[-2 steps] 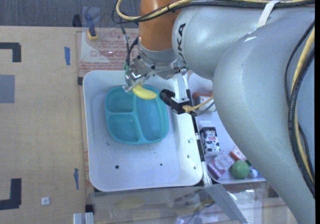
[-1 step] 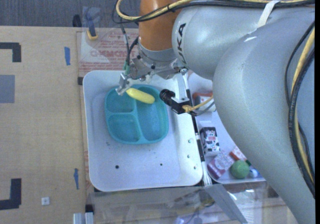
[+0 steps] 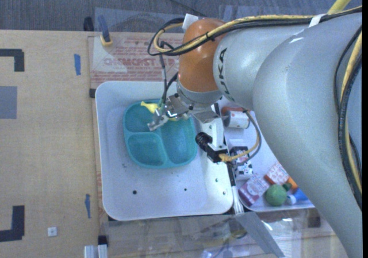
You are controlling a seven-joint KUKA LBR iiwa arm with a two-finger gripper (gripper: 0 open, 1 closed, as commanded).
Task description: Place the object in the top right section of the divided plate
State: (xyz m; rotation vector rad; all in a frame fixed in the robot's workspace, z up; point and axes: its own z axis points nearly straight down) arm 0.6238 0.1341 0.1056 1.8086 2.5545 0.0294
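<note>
Overhead slanted view of a wooden bench (image 3: pixel 46 153) bearing two shallow white plastic bins side by side. In the left bin (image 3: pixel 155 193), a teal three-section divided plate (image 3: pixel 158 139) lying flat toward the upper middle. Reaching in from the right, a large grey robot arm with an orange band above the wrist (image 3: pixel 198 61), covering much of the right bin (image 3: pixel 276 205). At its end, a small metal two-finger gripper (image 3: pixel 159 118), poised over the plate's upper edge beside the dividing ridge. Fingers too small and blurred to tell how far open, or whether closed on anything. Just left of the gripper, a small yellow object (image 3: pixel 149 105), partly hidden, resting at the plate's top rim, touching or nearly touching the fingertips. In the right bin, near its lower edge, a green round ball-like item (image 3: pixel 276 195) beside a pink and white packet (image 3: pixel 252 191).
</note>
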